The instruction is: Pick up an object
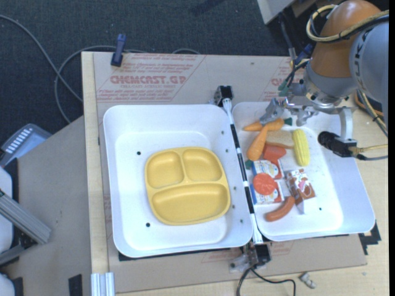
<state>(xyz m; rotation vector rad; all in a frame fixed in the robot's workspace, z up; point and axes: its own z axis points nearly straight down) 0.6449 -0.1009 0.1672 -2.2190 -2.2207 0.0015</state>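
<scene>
My gripper hangs over the back of the right bin, open, with nothing between its fingers. Just below it lie a small orange carrot piece and a longer carrot, slanting toward the bin's left wall. A yellow corn cob lies upright in the picture, to the right of the carrots. Further forward are a red round slice, some printed packets and a brown sausage.
The left bin holds a yellow divided plate. A black clamp sits at the back where the two bins meet. The arm's cables trail along the right bin's right side.
</scene>
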